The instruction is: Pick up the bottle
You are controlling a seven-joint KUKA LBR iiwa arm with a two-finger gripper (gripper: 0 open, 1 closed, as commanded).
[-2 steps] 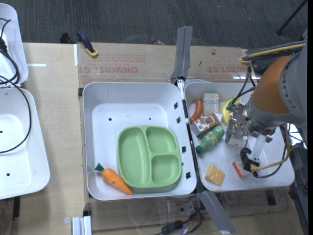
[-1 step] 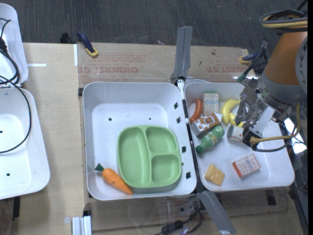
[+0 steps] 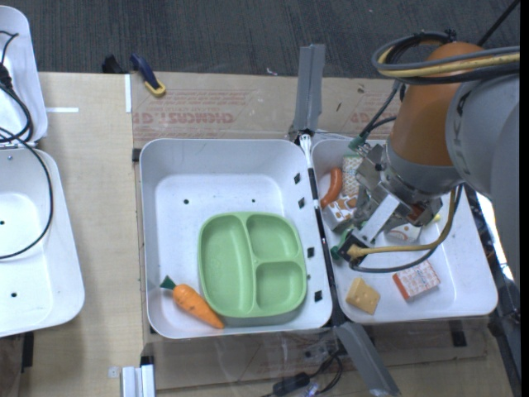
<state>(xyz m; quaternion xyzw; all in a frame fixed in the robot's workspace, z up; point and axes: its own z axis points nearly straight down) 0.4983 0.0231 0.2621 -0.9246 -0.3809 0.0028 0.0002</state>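
The arm [image 3: 450, 106] reaches in over the right bin [image 3: 463, 308], and the gripper [image 3: 397, 220] hangs low in the middle of that bin, its bulk covering most of what lies beneath. Whether the gripper is apart or together cannot be told from this slant. A pale rounded thing pokes out just under it, and that is most likely the bottle [image 3: 404, 233] — directly below the gripper and a shade toward the bin's near side. So little of it is visible that its long axis cannot be read. A sausage [image 3: 331, 187] lies by the bin's left wall, with cheese [image 3: 362, 296] and a box [image 3: 416, 281] near the front, all apart from the gripper. The coming move would be a short straight descent — not a reach sideways.
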